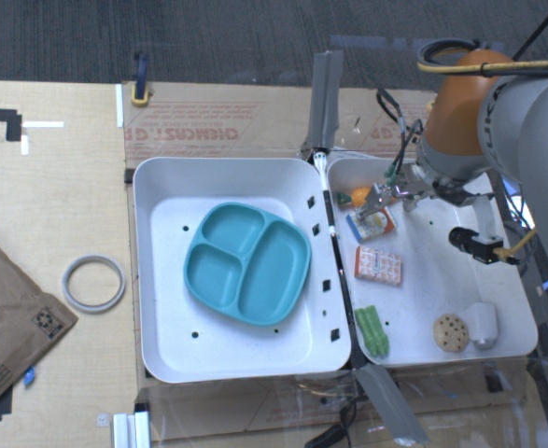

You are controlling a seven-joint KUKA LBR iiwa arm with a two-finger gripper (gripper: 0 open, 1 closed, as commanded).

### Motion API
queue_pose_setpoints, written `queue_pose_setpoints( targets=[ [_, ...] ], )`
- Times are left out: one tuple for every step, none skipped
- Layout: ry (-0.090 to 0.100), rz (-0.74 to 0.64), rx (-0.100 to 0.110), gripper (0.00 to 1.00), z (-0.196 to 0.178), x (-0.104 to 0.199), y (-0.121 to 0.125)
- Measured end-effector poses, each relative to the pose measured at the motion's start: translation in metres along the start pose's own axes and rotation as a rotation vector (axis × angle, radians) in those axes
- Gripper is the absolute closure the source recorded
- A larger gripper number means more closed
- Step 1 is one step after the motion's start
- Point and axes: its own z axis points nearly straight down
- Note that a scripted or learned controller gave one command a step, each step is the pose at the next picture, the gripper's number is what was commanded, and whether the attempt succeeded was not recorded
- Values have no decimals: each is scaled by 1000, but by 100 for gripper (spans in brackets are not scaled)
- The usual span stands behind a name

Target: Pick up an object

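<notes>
Two shallow white bins sit side by side on the table (59, 203). The left bin (152, 278) holds one thing, a teal divided plate (247, 263) with three compartments, lying near the middle with bare floor all round it. The right bin (507, 278) holds several small things: one orange piece (358, 196) near the far left corner, one small packet with blue edging (371, 222) just in front of it, one pink-and-white patterned packet (378, 265) lower down, one green pod-like item (372, 330) against the bin's left wall near the front, one round speckled cookie (451, 332) near the front, and one pale whitish object (482, 323) just beside the cookie on its right.

The middle and right stretch of the right bin's floor is bare; the crowded side is along its left wall. Outside the bins, one roll of tape (93, 282) and one cardboard box (7, 320) lie on the table to the left.

The pincer (383, 197) is low over the far left part of the right bin, just above the blue-edged packet and beside the orange piece. It looks to be touching or nearly touching the packet, but the metal parts blur together there, so I cannot tell whether the pincer is spread or closed, nor whether it grips anything.
</notes>
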Motion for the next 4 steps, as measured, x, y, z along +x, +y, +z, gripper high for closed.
queue_pose_setpoints(
  targets=[
    [3,2,3,0,0,-6,-43],
    [1,141,2,0,1,-2,18],
    [4,138,17,100,-6,-2,15],
    [4,138,18,0,-6,-2,15]
  ],
)
